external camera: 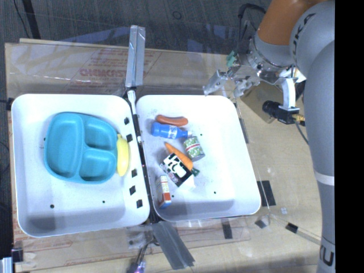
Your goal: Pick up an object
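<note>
While the gripper [226, 84] hovers above the right bin's [242, 169] far rim, fingers spread and holding nothing, we see in that bin a sausage [172, 120], blue bottle [169, 131], carrot [178, 154] and small can [194, 148]; the left bin [28, 203] holds a blue tray [79, 147] and banana [123, 155].

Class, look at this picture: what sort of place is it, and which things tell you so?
Probably a robotics lab bench for grasping trials. A grey arm reaches over two white bins; one holds toy food, such as a carrot, the other a blue tray.
</note>
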`<state>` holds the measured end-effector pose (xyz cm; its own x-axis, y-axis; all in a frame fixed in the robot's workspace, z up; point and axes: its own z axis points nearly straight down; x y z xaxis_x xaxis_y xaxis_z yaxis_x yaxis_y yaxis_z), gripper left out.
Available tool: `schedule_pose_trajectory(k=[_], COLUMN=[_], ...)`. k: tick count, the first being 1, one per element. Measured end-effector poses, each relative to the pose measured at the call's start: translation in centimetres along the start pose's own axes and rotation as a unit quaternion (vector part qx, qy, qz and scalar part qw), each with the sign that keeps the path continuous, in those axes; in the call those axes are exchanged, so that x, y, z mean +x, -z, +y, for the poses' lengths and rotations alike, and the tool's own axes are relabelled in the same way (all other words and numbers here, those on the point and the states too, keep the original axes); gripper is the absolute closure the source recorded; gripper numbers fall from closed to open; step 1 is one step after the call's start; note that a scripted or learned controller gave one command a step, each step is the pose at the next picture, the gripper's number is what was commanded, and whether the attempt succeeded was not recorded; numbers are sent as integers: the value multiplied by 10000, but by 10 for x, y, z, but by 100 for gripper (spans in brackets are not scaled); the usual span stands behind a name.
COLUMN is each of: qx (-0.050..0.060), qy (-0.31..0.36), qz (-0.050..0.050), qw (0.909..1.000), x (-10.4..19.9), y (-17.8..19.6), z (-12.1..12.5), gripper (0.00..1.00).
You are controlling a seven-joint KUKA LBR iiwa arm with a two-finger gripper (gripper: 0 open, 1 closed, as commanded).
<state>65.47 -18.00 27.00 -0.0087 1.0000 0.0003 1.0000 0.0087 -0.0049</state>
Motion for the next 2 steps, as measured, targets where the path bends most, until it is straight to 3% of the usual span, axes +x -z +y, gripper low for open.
schedule_pose_trajectory(k=[1, 2], qx=[10, -19], qy=[-384, 41], qz=[5, 0], qw=[9993, 10000], x=[15, 27], y=[-124, -178], z=[-93, -95], gripper=[0, 0])
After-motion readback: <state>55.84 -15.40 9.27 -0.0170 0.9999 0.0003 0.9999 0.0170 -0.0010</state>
